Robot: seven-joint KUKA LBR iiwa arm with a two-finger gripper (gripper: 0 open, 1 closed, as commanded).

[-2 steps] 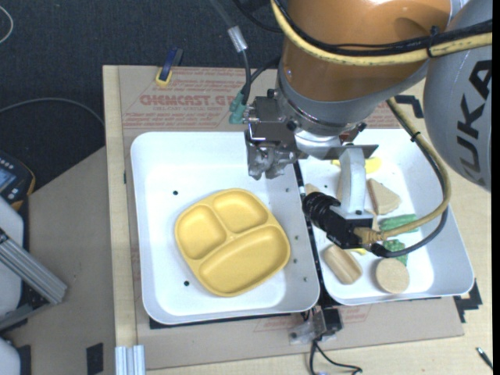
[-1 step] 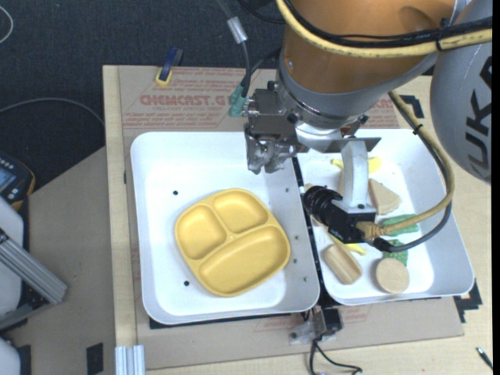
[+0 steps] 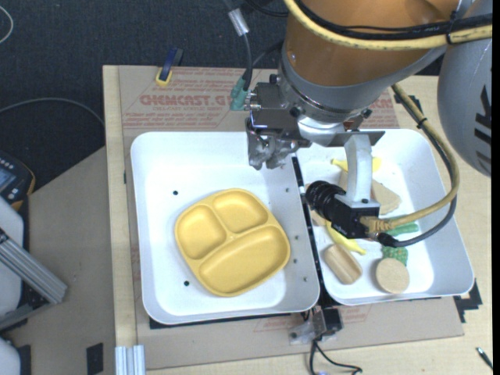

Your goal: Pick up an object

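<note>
A yellow divided plate (image 3: 232, 242) lies in the left bin (image 3: 156, 209), towards its front. The right bin (image 3: 445, 209) holds several small items: a wooden cylinder (image 3: 341, 262), a round wooden disc (image 3: 391, 275), a green piece (image 3: 400, 231), a tan wedge (image 3: 387, 198) and thin yellow sticks (image 3: 348, 242). My gripper (image 3: 267, 153) hangs over the back right corner of the left bin, close to the wall between the bins. It is above and behind the plate, apart from it. Nothing shows in its grasp.
The arm's orange band and grey body (image 3: 367, 30) cover the back of the right bin. A black cable fitting (image 3: 332, 203) and a yellow hose (image 3: 437, 201) drape over the right bin's items. A blue and yellow clip (image 3: 166, 67) lies on the board behind the bins.
</note>
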